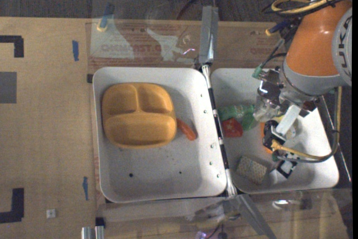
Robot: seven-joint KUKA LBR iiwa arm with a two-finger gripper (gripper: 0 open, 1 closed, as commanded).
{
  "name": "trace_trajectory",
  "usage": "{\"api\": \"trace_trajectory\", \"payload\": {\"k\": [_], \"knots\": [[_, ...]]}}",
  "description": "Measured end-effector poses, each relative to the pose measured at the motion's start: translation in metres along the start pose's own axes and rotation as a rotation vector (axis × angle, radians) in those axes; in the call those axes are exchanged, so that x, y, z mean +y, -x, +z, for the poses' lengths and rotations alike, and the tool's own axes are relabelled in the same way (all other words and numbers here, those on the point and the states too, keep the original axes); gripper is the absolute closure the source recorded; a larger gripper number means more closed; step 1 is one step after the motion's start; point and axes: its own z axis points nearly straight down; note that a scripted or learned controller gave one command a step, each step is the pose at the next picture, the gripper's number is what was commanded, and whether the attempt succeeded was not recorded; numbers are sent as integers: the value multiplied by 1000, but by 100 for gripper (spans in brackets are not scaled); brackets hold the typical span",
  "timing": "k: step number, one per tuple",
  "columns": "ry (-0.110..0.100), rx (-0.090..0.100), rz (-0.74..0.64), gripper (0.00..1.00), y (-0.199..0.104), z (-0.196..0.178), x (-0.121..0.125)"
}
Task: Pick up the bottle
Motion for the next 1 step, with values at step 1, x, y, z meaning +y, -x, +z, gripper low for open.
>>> {"api": "trace_trajectory", "payload": {"k": [1], "knots": [[-1,0,25,100,-27,0,-61]]}}
